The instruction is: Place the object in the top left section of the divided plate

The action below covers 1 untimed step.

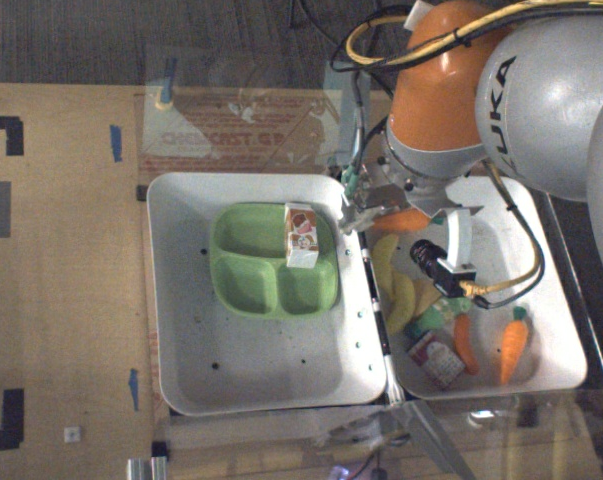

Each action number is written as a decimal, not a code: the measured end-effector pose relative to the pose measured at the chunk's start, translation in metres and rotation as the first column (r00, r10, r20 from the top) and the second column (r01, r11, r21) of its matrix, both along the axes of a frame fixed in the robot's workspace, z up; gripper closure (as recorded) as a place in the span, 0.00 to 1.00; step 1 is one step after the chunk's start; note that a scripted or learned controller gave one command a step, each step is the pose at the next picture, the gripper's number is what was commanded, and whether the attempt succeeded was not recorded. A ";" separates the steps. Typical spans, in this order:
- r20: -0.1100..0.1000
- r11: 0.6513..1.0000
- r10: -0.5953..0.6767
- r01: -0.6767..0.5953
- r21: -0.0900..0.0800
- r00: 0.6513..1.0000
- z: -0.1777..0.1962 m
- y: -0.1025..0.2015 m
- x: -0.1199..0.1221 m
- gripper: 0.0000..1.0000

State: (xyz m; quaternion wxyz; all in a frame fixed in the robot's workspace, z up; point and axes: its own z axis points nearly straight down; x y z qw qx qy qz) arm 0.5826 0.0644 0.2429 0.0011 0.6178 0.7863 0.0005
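Brown cardboard covers the worktop (61, 298), and on it sit two shallow white bins side by side. The left bin (181, 368) holds a green divided plate (246, 288); a small printed carton (301, 234) stands on the plate's right side, across the ridge between sections, tilted a little. Which section it counts as being in I cannot tell from this angle. I judge the carton light, stiff-walled and easy to crush or tip, with slick printed faces, so I would take it across its two broad flat sides, low enough not to topple it. My end effector (366, 206) hangs over the rim between the bins, just right of the carton and apart from it; whether it is open or closed I cannot tell, since my wrist covers it. The right bin (561, 353) holds carrots (512, 343) and other toy food, partly hidden under my arm
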 end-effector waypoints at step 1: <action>0.000 0.994 -0.112 0.112 0.001 0.994 -0.007 0.031 0.009 1.00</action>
